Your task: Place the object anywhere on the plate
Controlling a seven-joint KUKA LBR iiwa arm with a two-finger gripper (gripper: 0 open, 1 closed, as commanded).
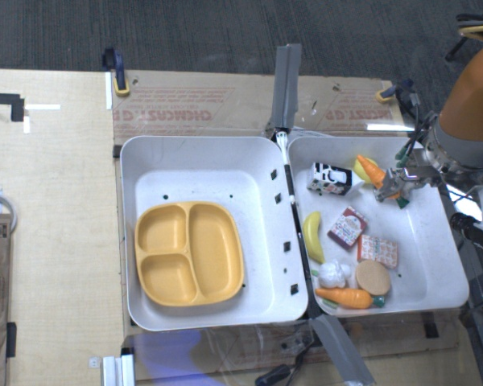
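Pale wooden bench (48, 215), dark carpeted floor (209, 14).

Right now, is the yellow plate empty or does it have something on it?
Empty. The yellow plate shows three bare compartments in the left bin.

The arm (471, 103) is cut off at the right edge; the end effector (396, 185) is too small to read.
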